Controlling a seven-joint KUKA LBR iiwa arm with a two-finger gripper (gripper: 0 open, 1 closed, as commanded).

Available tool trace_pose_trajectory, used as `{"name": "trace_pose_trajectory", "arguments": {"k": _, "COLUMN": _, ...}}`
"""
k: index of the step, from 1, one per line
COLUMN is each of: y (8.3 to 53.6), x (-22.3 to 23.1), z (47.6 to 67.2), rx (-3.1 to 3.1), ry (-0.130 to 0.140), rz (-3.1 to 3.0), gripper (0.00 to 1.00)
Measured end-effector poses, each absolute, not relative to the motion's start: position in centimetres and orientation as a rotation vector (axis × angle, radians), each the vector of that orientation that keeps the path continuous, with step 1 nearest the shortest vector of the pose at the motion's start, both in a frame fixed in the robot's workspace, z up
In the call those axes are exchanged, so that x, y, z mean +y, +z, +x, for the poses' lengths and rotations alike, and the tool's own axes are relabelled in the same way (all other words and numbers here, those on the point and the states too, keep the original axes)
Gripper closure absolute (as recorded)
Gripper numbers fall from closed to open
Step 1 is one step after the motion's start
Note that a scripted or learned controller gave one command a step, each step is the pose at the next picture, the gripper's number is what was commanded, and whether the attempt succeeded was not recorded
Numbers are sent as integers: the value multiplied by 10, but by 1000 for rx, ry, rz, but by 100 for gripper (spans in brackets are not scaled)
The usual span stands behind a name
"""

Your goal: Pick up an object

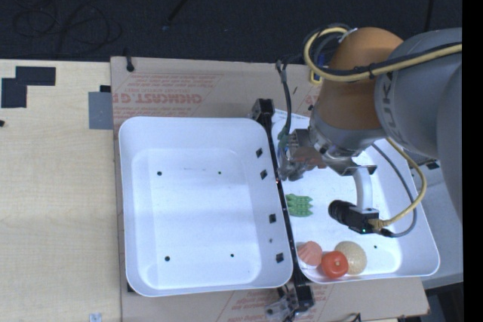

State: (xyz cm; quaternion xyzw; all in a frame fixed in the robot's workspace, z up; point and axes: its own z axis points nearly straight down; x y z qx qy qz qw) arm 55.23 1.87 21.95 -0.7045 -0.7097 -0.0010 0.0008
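Single fixed camera above the bench [53, 185], looking down aslant, both bins framed, seemingly mid-range

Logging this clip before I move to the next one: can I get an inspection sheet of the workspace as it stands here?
Surface: wooden bench with a cardboard sheet under two white bins side by side.
Job's things: in the right bin, a green object near the divider; a pink object, a red round object and a beige round object clustered at the near corner.
Clutter: nothing seen in the left bin.
Grippers: gripper low over the right bin's far left area, above the green object; finger state not readable.
Cables: yellow cable looping along the arm; black cables on the dark floor behind.
Surroundings: black and grey patches on the bench at left.
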Motion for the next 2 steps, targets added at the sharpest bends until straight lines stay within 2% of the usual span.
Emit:
{"name": "trace_pose_trajectory", "arguments": {"k": 1, "y": 258, "x": 63, "z": 567, "rx": -2226, "ry": -3, "rz": -2216, "gripper": 100}}
{"name": "trace_pose_trajectory", "arguments": {"k": 2, "y": 309, "x": 157, "z": 566, "rx": -2232, "ry": -6, "rz": -2211, "gripper": 100}}
